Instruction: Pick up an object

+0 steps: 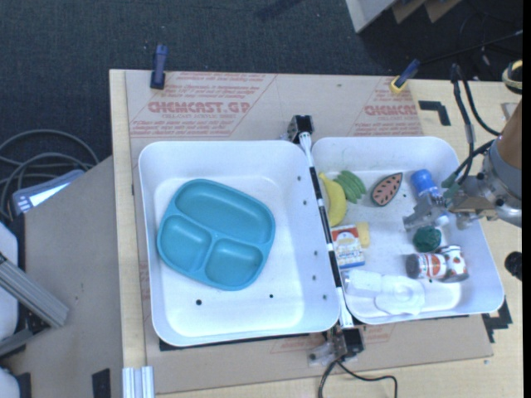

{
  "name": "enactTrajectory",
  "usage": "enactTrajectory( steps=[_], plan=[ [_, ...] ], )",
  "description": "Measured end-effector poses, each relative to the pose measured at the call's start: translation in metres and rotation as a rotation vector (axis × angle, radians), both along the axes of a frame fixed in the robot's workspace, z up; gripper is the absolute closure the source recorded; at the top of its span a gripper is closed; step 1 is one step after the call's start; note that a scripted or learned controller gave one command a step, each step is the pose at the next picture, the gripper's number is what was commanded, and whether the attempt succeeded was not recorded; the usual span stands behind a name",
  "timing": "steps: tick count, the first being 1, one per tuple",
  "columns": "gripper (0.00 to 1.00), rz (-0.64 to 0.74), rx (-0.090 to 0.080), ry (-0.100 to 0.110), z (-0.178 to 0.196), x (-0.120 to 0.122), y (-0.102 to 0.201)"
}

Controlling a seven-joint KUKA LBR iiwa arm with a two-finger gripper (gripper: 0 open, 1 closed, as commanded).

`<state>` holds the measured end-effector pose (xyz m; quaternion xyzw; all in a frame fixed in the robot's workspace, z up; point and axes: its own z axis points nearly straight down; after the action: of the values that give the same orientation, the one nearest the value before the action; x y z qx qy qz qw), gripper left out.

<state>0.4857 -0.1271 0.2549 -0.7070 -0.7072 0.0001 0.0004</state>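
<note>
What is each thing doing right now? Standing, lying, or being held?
Blue tray: lying flat, left bin.
Banana: lying by the divider.
Can: on its side.
Blue bottle: lying down.
Green ball: resting under the gripper.
Carton: lying flat.

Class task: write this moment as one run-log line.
gripper: above right bin, near dark green object | hold: none seen | left bin: blue tray

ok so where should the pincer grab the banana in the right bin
Across the middle of the banana, from straight above. It lies flat and curved, running along the bin's left wall, with a green toy against its upper end; its middle, narrow across, has the freest flanks.
</note>
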Motion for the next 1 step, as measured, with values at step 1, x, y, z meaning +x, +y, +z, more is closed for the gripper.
enactTrajectory(
  steps=[1],
  plan=[
    [0.00,-0.001,-0.001,0.000,-0.1165,0.0447,-0.0781]
  ],
)
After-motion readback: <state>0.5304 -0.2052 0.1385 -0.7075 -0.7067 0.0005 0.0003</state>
